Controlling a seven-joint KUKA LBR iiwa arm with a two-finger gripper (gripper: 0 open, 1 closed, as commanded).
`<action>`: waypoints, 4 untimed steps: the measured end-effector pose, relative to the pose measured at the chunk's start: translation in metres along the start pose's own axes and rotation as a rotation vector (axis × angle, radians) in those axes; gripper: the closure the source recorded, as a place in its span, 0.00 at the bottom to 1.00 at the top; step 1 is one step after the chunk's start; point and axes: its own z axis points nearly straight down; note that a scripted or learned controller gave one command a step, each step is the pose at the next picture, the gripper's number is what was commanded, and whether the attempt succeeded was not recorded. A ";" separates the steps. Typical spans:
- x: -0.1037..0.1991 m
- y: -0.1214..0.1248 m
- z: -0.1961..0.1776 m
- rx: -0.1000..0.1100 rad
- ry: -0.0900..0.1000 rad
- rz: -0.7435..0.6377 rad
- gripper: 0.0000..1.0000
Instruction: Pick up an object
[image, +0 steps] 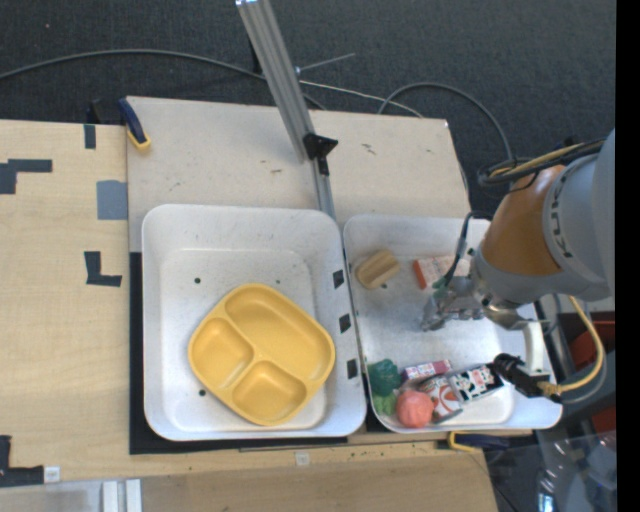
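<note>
My gripper (437, 312) reaches down into the right bin (400, 330) from the right, its tip low over the bin floor near the middle. Nothing shows between its fingers. A tan block (377, 268) lies up and left of it. A small red and white packet (434, 270) sits just above the gripper, partly hidden by the arm. Along the bin's front edge lie a green object (383, 377), a pink ball (414, 407), a red and white box (427, 371) and a black and white package (468, 385).
The left bin (165, 300) holds a yellow compartment plate (262, 352). A grey metal pole (285, 85) slants across the bench behind the bins. Cables run over the dark floor at the back.
</note>
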 end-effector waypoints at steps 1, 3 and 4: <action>0.008 0.000 -0.060 -0.005 -0.001 -0.001 1.00; 0.014 0.004 -0.157 -0.005 -0.002 0.000 1.00; 0.061 0.024 -0.161 -0.001 0.001 -0.005 1.00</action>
